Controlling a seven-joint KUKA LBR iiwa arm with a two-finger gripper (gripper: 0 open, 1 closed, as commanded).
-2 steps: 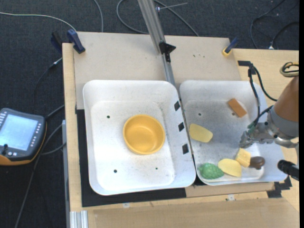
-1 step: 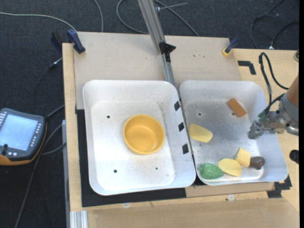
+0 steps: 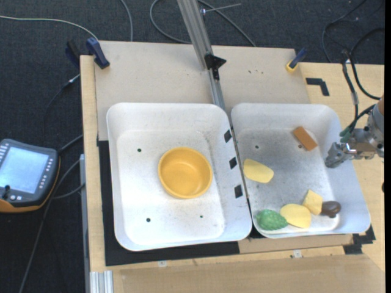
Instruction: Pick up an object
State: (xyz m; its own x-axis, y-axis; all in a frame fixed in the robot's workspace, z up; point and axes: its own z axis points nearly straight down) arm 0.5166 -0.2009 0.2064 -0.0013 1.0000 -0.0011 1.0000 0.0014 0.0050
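Note:
The right bin [image 3: 342,124] holds several small items. An orange block [image 3: 304,138] lies toward its back. A pale yellow lump [image 3: 258,171] rests near its left wall. Along the front lie a green piece [image 3: 270,219], a yellow slice [image 3: 295,215], a yellow wedge [image 3: 313,201] and a brown piece [image 3: 330,209]. A yellow bowl [image 3: 185,173] stands upright in the middle of the left bin [image 3: 122,127]. My gripper [image 3: 336,155] hangs over the right bin's right rim, right of the orange block and apart from every item.
A slanted aluminium post [image 3: 195,26] rises behind the bins. Clamps [image 3: 98,52] sit on the board's back corners. A teach pendant [image 3: 24,174] lies on the floor at left, with cables [image 3: 360,72] at right.

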